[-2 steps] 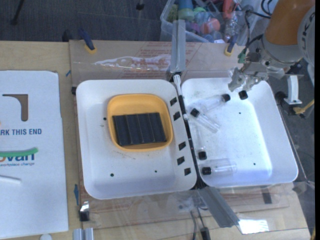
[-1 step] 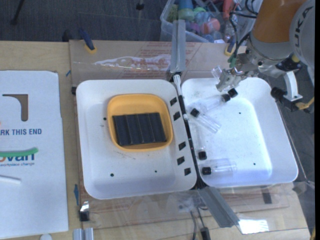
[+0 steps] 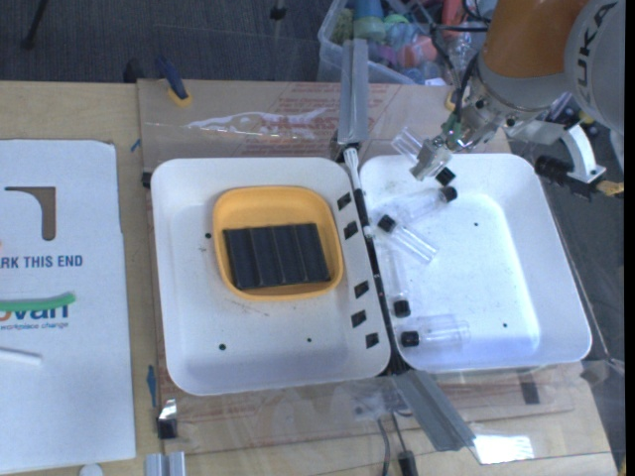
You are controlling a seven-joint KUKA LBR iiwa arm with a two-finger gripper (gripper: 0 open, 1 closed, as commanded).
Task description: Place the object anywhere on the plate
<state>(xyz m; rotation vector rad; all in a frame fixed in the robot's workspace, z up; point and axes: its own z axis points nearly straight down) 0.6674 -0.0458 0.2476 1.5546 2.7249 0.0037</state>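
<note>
Black ribbed rectangular block (image 3: 277,256) lies flat in yellow plate (image 3: 230,209), left bin (image 3: 189,355). Bare rim all round it. Gripper (image 3: 429,163) over right bin's (image 3: 556,315) back edge; open/closed: can't tell.

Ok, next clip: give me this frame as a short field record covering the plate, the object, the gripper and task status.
plate: yellow plate in the left bin
object: dark ridged block lying flat on the plate
gripper: gripper above the far edge of the right bin, apart from the block
right bin contents: clear tubes with black caps
task status: block appears to rest on the plate
</note>
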